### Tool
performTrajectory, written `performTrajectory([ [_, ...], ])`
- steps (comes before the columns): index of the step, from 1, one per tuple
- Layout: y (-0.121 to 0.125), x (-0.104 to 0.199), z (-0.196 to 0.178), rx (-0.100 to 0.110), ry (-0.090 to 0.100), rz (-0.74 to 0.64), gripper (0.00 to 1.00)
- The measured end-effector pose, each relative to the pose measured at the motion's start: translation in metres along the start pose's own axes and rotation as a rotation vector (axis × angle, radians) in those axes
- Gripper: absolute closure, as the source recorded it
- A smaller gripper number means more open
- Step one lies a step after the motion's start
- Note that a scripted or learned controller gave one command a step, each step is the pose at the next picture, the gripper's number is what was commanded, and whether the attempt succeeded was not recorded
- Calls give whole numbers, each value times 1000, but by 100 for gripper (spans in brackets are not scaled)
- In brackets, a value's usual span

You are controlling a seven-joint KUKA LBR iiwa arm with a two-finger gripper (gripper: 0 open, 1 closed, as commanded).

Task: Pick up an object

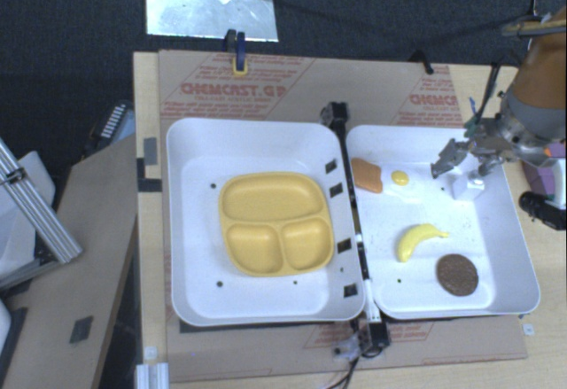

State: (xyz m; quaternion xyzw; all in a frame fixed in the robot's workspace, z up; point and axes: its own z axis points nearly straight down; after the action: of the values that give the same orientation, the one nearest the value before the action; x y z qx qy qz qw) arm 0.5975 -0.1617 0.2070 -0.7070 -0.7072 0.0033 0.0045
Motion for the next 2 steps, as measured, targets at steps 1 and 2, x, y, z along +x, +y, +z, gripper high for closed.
performTrajectory([
  [1,3,0,-8,-12,-2,-3,0],
  [2,11,1,37,-10,-2,-4,0],
])
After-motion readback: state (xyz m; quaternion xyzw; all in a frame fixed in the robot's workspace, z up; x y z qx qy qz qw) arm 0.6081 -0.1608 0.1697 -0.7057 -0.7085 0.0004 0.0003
